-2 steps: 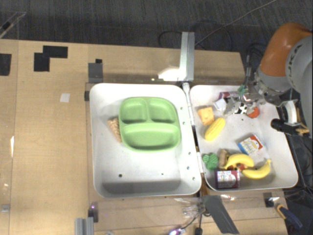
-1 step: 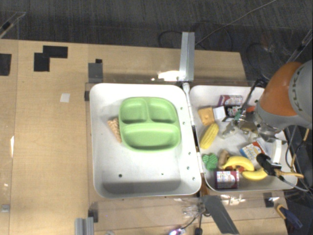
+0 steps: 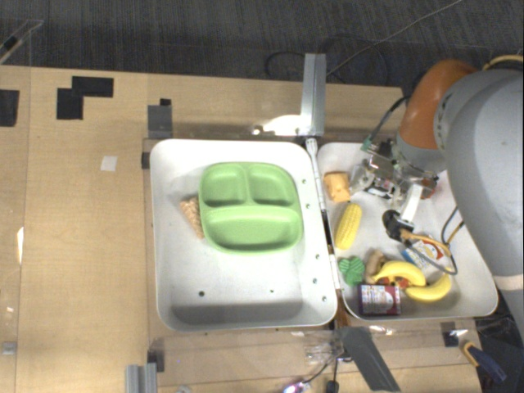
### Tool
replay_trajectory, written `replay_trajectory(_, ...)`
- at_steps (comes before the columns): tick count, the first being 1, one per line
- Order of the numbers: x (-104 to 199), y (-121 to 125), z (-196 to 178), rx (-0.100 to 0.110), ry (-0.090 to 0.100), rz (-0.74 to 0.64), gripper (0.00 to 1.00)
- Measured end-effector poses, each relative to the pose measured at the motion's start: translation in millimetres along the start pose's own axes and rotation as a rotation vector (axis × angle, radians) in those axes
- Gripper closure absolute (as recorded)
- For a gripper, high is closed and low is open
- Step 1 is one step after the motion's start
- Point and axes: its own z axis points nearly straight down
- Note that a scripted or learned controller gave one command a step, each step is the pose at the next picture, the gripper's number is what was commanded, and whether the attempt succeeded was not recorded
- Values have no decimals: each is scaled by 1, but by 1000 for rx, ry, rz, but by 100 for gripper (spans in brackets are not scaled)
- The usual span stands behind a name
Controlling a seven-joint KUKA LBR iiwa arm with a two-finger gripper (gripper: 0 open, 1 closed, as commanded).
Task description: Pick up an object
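Camera view from above takes in two white bins side by side on the tabletop (image 3: pixel 74 244). Landmark for this report: the corn cob (image 3: pixel 348 225), lying lengthwise in the right bin (image 3: pixel 483 297) close against the wall it shares with the left bin (image 3: pixel 237 313).

Gripper (image 3: pixel 385 178): above and to the right of the corn cob, low over the far part of the right bin, at the end of the grey arm (image 3: pixel 491 154) with its orange band. Its mechanism and cabling crowd the spot; whether the jaws stand apart or together cannot be told, and no object can be made out between them.

Candidate objects, all resting in the right bin:
- tan bread-like piece (image 3: pixel 336 187), just above the corn cob and left of the gripper;
- green toy (image 3: pixel 352 269), just below the corn cob;
- banana (image 3: pixel 417 281), below and to the right;
- dark can (image 3: pixel 380 299), lying on its side, further below, touching the banana.

Left of the corn cob, in the other bin: a green divided plate (image 3: pixel 249 205) with a brown textured item (image 3: pixel 192 214) at its left edge.

Assessment: nothing is lifted. The arm appears positioned for a descent or grasp near the bread-like piece; closing, securing and raising an object all remain to be done.
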Motion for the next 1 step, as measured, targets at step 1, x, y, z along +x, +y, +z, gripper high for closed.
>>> replay_trajectory(1,-27,-73,-10,2,2,-209,0)
